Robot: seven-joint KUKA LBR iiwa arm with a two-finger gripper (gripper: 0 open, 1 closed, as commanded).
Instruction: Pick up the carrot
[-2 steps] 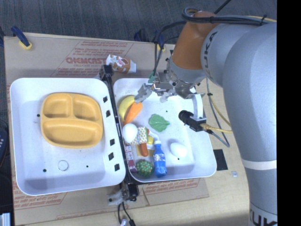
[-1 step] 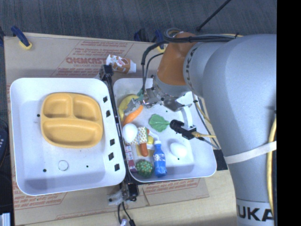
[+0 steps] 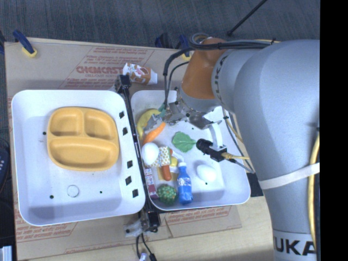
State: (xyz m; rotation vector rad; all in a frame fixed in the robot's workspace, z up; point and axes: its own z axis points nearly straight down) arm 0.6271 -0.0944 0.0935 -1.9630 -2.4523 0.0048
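The carrot (image 3: 154, 132) is a small orange piece lying slanted in the upper left of the right bin (image 3: 234, 192), against a yellow banana (image 3: 144, 120). My gripper (image 3: 167, 113) hangs just up and right of the carrot, below the orange wrist band (image 3: 198, 72). The wrist body covers most of the gripper, and nothing shows between the carrot and it but a narrow gap.
The right bin also holds a green leaf (image 3: 184, 141), two white eggs (image 3: 149, 153) (image 3: 206, 173), a blue bottle (image 3: 184, 184), a green broccoli (image 3: 167, 193) and small packets. A yellow divided plate (image 3: 82, 136) sits in the left bin (image 3: 32, 200). A small bottle (image 3: 138, 73) lies behind the bins.
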